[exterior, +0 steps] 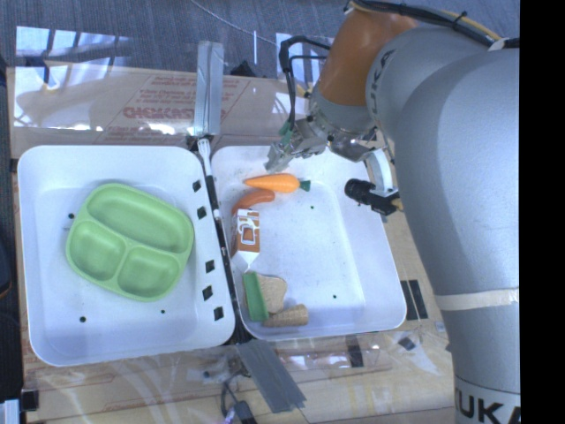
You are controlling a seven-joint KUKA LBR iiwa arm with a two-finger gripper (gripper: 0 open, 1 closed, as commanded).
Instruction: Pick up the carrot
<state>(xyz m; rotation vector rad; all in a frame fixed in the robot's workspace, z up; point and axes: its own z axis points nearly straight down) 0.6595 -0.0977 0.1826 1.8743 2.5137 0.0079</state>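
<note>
Camera view, hand point(281, 155) hovering just above carrot point(274, 183), holding nothing

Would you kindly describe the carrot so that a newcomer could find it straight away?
Look in the right-hand white bin, toward its far edge, just below the gripper. The carrot lies there on its side, bright orange with a small green stub at its right end. The sausage beside it is darker, curved, with no green.
</note>
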